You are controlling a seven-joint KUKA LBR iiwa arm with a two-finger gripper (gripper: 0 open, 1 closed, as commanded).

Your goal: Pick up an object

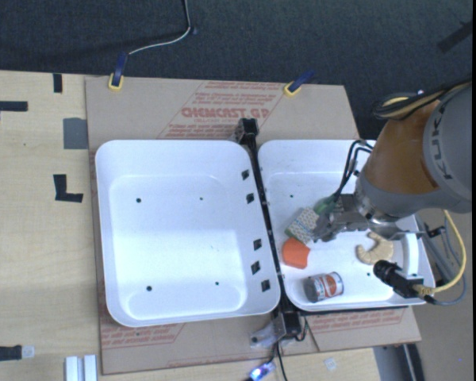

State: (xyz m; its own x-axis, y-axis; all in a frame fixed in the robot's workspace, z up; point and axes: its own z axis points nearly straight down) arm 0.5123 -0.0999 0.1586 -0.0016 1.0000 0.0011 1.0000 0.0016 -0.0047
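The right bin holds several objects. An orange block lies near its left wall. A grey speckled piece sits just above the block. A small can with a red label lies on its side near the front wall. A tan curved piece rests toward the right. My gripper hangs low over the bin, right beside the grey speckled piece, with something green next to it. The wrist covers the fingers.
The left bin stands beside the right one, with a black divider strip between them. Both rest on a cardboard sheet. The arm's grey and orange body covers the right bin's far right corner.
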